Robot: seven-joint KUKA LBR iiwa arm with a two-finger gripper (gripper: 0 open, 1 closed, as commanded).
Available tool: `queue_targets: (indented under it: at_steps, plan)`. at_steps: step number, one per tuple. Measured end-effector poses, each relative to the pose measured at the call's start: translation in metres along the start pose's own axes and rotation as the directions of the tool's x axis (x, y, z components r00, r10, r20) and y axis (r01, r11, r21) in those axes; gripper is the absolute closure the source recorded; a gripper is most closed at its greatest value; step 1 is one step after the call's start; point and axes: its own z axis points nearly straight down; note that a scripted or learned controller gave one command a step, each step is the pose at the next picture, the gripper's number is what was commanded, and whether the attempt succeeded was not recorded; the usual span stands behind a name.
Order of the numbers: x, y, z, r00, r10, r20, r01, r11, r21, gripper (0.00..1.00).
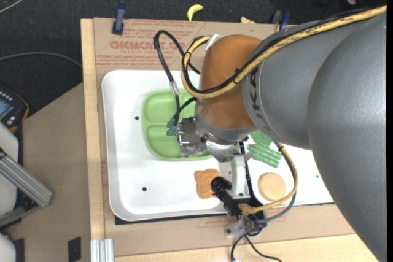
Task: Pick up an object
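My gripper [188, 137] hangs low over the left bin [123, 150], at the right edge of a light green dish-shaped object [161, 123]. The orange wrist and grey arm cover the dish's right part and the gripper's tips, so whether anything sits between them is hidden. An orange-brown lumpy object [203, 182] lies just in front of the gripper near the bin's front wall.
A darker green ridged object [266, 153] and a tan round object [271, 186] lie to the right of the gripper, partly under the arm. The arm hides most of the right bin. The left bin's white floor [126, 132] shows bare along its left side.
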Motion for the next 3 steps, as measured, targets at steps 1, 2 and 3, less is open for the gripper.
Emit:
queue_targets:
  at_steps: [1, 2, 3]
  plan:
    - [0.000, 0.000, -0.010, 1.000, 0.001, 0.000, -0.001, 1.000, -0.001, 1.00]
    - [-0.052, 0.008, -0.054, 1.000, 0.004, 0.001, -0.004, 1.000, -0.006, 1.00]
    - [-0.020, 0.031, -0.040, 1.000, -0.004, 0.000, 0.004, 1.000, -0.003, 1.00]
